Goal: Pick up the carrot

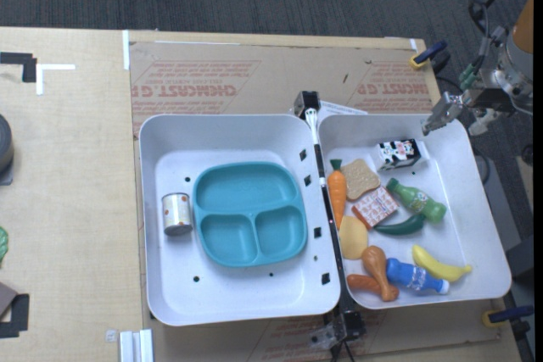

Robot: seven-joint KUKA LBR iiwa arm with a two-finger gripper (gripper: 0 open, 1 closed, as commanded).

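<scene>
My arm comes in from the right edge, its wrist high over the far right corner of the right bin [484, 182]. My pincer [443, 118] hangs at the bin's upper right rim, tips pointed down and to the left, above the rim rather than down among the toys. I cannot tell whether my pincer is apart or together; the tips are small and dark against the rim. Nothing shows between them.

The carrot [338, 196] lies in the right bin along its left wall, green top toward the far side, orange tip toward me. It is well apart from my pincer. Just beside it on the right sits a slice of toast [361, 176], and below that a small red and white packet [374, 206]. A yellow lump [353, 237] touches the carrot's lower end.

Further right in the same bin are a black and white carton [399, 152], a green bottle [417, 199], a dark green pepper [400, 225], a banana [439, 264], a blue bottle [414, 276] and a drumstick [375, 274].

The left bin [161, 267] holds a teal tray [249, 213] with 3 compartments and a small tin can [176, 213] just left of it. Both bins rest on the bench [64, 182].
</scene>
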